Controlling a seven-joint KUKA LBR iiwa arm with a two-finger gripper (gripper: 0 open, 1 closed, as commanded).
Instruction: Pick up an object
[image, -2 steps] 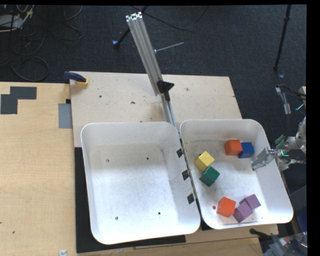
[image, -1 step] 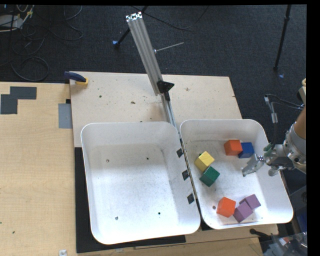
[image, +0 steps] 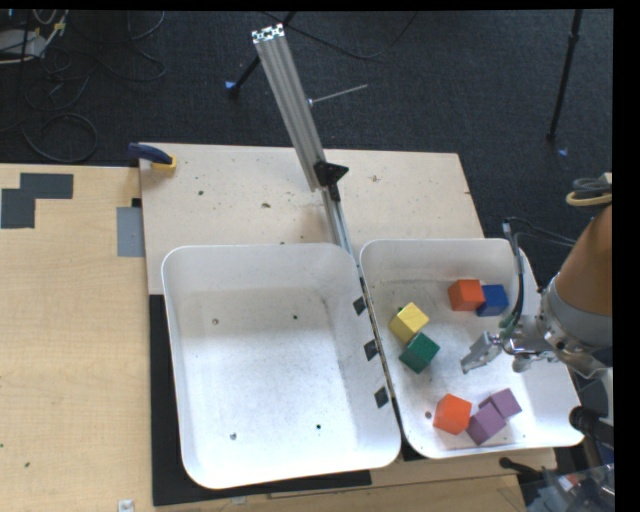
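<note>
Two white bins were seen side by side on the tabletop (image: 250, 190). In the right bin (image: 430, 255), the claw (image: 478, 358) was held open and gripping nothing — the purple blocks (image: 493, 415) and an orange cube (image: 452, 413) lay just below it, toward the near rim.

Pale wooden bench (image: 70, 330), left bin (image: 190, 270), right bin (image: 420, 252), side by side

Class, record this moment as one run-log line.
gripper: over right bin, nothing held | nearest: green cube | left bin: no blocks
</note>
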